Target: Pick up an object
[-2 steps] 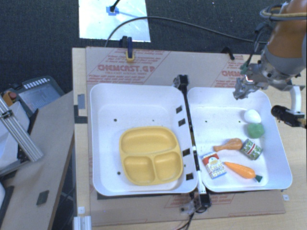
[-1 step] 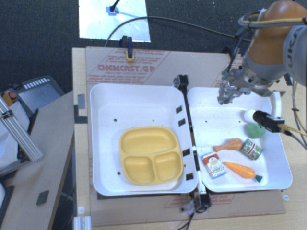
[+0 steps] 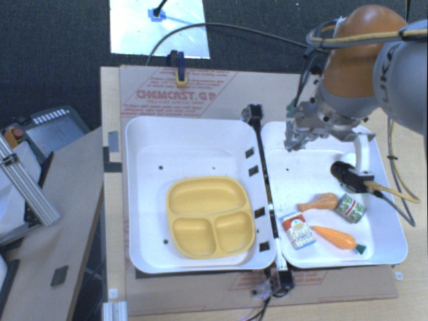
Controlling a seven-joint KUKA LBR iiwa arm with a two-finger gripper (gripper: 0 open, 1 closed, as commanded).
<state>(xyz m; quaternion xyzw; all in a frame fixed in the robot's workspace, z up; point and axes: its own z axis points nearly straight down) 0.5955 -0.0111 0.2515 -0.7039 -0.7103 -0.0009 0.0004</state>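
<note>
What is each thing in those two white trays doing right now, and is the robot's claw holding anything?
gripper: above right bin's far end, nothing seen in it
yellow divided plate: flat in left bin
drumstick: lying in right bin
small can: on its side
small carton: lying flat
carrot: lying flat

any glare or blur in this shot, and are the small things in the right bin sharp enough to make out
Camera view: light is even with soft shadows; the silver sheet at the top is washed out; the gripper is dim and soft-edged; the carrot and small carton are recognisable, though label print is unreadable.
</note>
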